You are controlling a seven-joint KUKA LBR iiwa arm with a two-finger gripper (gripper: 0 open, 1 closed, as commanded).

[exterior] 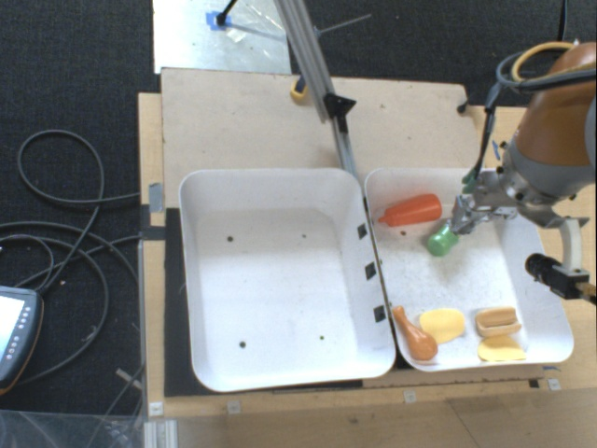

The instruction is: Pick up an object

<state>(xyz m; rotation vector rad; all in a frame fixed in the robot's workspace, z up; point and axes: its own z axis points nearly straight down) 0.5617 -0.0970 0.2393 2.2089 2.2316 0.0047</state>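
Right bin [550, 292]: small round green obj [441, 243], glossy, at gripper [464, 220] tip.

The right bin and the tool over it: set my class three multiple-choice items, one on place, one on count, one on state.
1. Where does the orange carrot lie?
A. right bin, far end
B. left bin
C. on the bench

2. How many things lie along the near wall of the right bin?
A. one
B. four
C. seven

3. The tool is
A. over the left bin
B. down at the green object
C. high above the bench

Answers: 1 A, it lies by the far wall; 2 B, drumstick, two yellow pieces, bun; 3 B, its tip meets it.
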